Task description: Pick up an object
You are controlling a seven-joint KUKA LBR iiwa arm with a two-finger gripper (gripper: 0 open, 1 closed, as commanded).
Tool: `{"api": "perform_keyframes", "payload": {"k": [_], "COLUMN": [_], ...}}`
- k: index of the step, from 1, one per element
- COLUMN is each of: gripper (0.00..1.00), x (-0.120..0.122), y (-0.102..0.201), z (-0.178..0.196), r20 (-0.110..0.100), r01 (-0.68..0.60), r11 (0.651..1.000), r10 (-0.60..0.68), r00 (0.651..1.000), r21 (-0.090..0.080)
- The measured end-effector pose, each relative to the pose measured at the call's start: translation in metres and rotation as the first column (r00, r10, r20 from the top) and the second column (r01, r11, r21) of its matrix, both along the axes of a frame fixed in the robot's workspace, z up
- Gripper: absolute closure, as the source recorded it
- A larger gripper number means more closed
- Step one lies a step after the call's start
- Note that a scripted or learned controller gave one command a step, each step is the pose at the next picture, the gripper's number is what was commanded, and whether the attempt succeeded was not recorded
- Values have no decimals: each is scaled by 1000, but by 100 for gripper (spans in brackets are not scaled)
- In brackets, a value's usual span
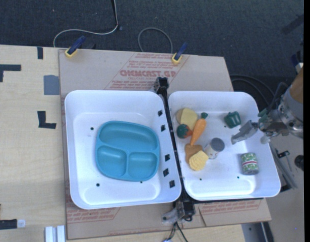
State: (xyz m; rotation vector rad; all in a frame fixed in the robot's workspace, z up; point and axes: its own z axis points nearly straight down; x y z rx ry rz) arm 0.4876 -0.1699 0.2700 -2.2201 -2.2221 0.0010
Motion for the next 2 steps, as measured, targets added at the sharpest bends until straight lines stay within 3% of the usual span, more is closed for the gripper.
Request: {"api": "perform_keyframes", "payload": {"k": [1, 2], "gripper": [0, 0], "x": [2, 53], "y": [102, 87], "z": [-91, 28], "r20": [-8, 15], "r01": [-9, -2], "r11": [1000, 1000], "r10": [9, 2], "r00": [1000, 1000], "r21": [5, -3]}}
